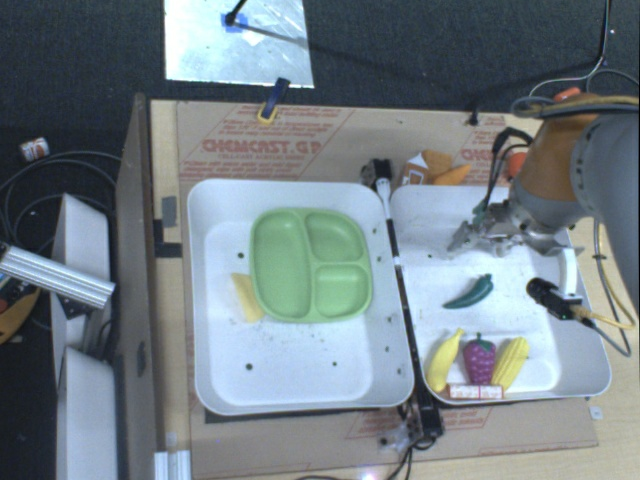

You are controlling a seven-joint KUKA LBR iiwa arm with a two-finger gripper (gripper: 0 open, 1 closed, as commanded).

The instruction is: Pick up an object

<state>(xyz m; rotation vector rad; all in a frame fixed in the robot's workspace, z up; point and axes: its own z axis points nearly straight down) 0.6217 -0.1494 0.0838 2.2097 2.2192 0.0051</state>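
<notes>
Pincer (478, 233), metal fingers spread, nothing btwn, hangs above curved glossy green pepper (470, 291) in right white bin (590, 363).

In the right bin (590, 368) the claw (478, 236) and arm (560, 178) take up the far part. Bare white floor lies to the left of the green pepper (470, 291), which sits mid-bin. Along the near wall a banana (443, 358), purple grapes (479, 360) and a corn cob (510, 362) crowd together, touching or nearly so. In the left bin (215, 368) the green divided plate (310, 265) fills the middle, a yellow piece (246, 297) touching its left edge; the near part is open floor.
</notes>
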